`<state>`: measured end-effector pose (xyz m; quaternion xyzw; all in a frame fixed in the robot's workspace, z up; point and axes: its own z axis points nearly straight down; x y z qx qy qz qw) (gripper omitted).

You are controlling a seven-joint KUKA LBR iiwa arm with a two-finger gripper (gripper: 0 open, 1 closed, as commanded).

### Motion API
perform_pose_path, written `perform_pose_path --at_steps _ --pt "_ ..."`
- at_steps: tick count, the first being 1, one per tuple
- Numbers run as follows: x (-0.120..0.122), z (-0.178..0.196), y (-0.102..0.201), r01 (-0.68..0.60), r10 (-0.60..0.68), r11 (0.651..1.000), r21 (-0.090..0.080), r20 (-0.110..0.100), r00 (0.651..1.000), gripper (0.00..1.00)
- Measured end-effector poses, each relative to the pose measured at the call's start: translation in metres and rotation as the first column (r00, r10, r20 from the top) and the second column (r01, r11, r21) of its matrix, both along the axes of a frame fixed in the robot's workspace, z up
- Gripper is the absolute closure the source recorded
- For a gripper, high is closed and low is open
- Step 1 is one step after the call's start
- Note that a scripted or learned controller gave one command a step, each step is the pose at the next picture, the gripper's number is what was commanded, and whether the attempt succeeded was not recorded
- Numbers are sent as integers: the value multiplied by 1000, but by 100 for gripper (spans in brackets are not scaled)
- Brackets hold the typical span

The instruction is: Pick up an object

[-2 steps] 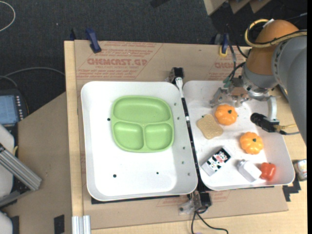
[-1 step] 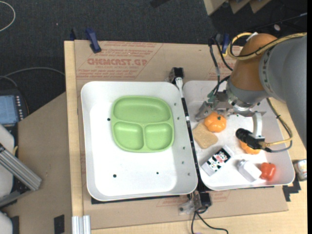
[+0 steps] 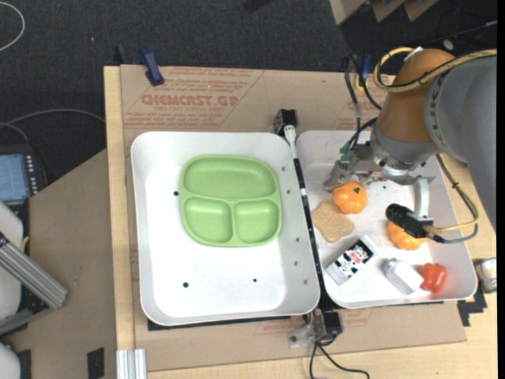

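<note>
Bins: two, the left bin [image 3: 150,212] with one green divided plate [image 3: 230,200], the right bin [image 3: 458,287] at centre right with six small objects, among them one orange pumpkin toy [image 3: 350,197]. Gripper [image 3: 353,166] sits just above the pumpkin toy; its tips are too dark and cluttered to tell whether open or closed.

We list: divided plate [image 3: 230,199] in left bin [image 3: 158,290]; toy pumpkin [image 3: 350,197], cracker [image 3: 332,223] in right bin [image 3: 458,290].
</note>
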<state>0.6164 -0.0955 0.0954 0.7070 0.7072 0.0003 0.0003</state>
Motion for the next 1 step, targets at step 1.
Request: perform_pose_path --at_steps 1 --pt "-66 95 75 -7 7 1000 5 2 1000 100"
